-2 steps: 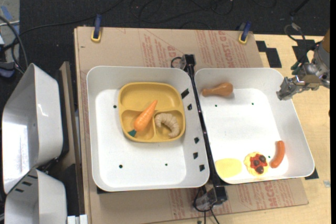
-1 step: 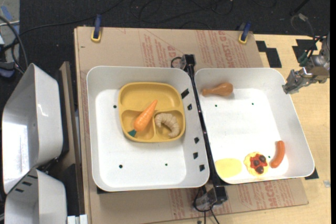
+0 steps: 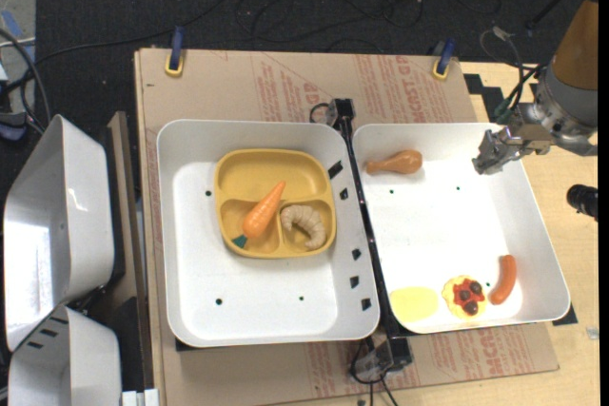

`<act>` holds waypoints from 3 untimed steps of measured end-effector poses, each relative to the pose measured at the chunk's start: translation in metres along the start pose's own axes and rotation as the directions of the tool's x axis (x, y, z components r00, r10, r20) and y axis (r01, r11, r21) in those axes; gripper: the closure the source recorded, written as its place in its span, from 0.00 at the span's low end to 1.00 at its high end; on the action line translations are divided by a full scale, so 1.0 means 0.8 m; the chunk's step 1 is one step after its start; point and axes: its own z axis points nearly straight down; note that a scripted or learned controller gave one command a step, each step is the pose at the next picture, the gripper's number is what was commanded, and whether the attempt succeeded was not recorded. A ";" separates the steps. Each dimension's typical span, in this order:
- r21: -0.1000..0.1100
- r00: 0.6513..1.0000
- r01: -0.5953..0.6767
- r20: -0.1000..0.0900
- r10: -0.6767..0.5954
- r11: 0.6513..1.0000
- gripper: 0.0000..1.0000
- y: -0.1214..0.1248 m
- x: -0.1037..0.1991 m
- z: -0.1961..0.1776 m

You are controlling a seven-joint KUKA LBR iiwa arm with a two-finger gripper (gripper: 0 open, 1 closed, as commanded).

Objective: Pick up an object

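In the right bin (image 3: 433,233) a tan chicken drumstick (image 3: 396,164) lies near the back left corner. A yellow flat disc (image 3: 414,302), a small pizza slice with red toppings (image 3: 465,294) and an orange-red sausage (image 3: 503,279) lie along the front edge. The gripper (image 3: 493,155) hangs over the bin's back right corner, apart from every object, with nothing seen between its fingers. The left bin (image 3: 190,233) holds a yellow divided plate (image 3: 238,176) with a carrot (image 3: 264,209) and a pale shrimp (image 3: 305,224) in it.
The arm (image 3: 571,81) comes in from the right above the bench's far right corner. A black divider strip (image 3: 357,223) runs between the two bins. Two yellow clamps (image 3: 174,64) hold the cardboard base at the back edge. White containers (image 3: 52,223) stand at the left.
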 end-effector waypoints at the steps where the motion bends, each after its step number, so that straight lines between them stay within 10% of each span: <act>1: 0.000 1.000 0.000 0.000 0.000 1.000 1.00 0.007 0.078 0.014; 3: 0.001 1.000 0.001 0.000 -0.001 1.000 1.00 -0.005 0.208 0.026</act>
